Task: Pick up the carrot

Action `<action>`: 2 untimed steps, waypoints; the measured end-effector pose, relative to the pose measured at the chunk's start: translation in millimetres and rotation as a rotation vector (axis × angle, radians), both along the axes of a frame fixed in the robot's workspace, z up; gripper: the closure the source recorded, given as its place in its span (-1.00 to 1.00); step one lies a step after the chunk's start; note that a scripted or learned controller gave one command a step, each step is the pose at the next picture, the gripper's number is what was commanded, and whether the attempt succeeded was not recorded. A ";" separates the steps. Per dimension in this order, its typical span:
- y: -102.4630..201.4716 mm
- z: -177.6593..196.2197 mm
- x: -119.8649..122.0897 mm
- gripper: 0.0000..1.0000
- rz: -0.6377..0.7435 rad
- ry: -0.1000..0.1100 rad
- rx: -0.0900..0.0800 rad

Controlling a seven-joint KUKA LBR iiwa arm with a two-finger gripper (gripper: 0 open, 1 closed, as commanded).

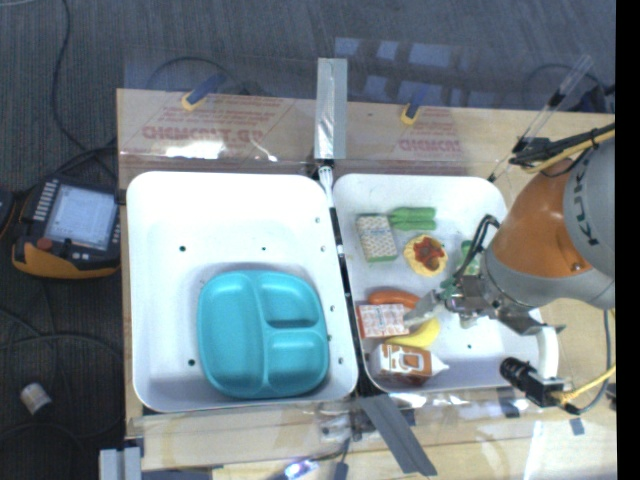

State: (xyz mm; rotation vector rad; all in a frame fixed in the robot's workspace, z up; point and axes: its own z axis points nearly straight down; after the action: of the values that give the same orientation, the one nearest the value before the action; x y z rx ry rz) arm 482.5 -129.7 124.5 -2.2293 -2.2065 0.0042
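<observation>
Right bin [470, 193]: one carrot [392, 296], one banana [422, 334]; hand [440, 301] state unclear.

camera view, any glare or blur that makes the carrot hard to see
In the camera view, light is even and soft; the white right bin washes pale with faint shadows, glare streaks the clear plastic sheet behind the bins, and the small orange carrot is slightly soft but readable beside the pincer.

Two white bins [150, 268], one teal tray [262, 333], roughly seven toy foods [400, 303].
</observation>
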 end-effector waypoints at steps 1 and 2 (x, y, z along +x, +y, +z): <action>-53.1 26.5 42.5 -1.00 0.288 -0.003 -0.003; 9.8 -12.0 17.0 -1.00 0.214 0.000 0.000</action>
State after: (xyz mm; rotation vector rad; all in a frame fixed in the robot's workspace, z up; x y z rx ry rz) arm 499.5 -119.9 112.5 -1.9813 -2.4323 0.0044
